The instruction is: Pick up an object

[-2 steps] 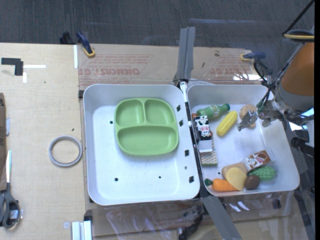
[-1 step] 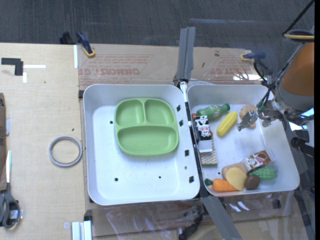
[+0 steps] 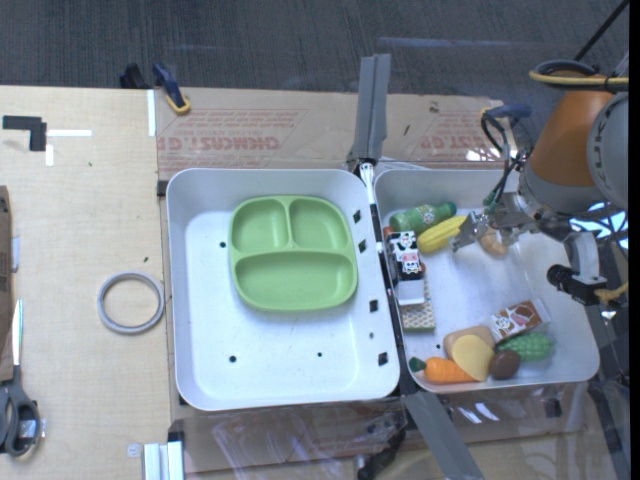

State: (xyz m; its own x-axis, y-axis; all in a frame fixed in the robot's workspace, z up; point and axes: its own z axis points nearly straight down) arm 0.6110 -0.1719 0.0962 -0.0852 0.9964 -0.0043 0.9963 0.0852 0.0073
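The right bin [image 3: 470, 293] holds several toy foods. A green bottle [image 3: 420, 215], a yellow corn cob [image 3: 442, 233] and a cow-print carton [image 3: 404, 252] lie along its left side, with a wafer [image 3: 418, 313] below them. At the near edge are a carrot [image 3: 446, 371], a potato [image 3: 472, 353], a brown piece [image 3: 505, 365], a green vegetable [image 3: 528, 346] and a brown wrapper [image 3: 517, 319]. My gripper [image 3: 483, 232] is low in the bin's far part, just right of the corn. A small tan object [image 3: 494, 246] sits right at its tip.
The left bin [image 3: 290, 358] holds a green divided plate [image 3: 293, 253]. On the bench to the left lie a tape ring [image 3: 131, 301] and scissors [image 3: 18, 408]. A blue clamp [image 3: 172, 90] sits at the back. The arm's orange band [image 3: 572, 138] hangs over the right bin's far corner.
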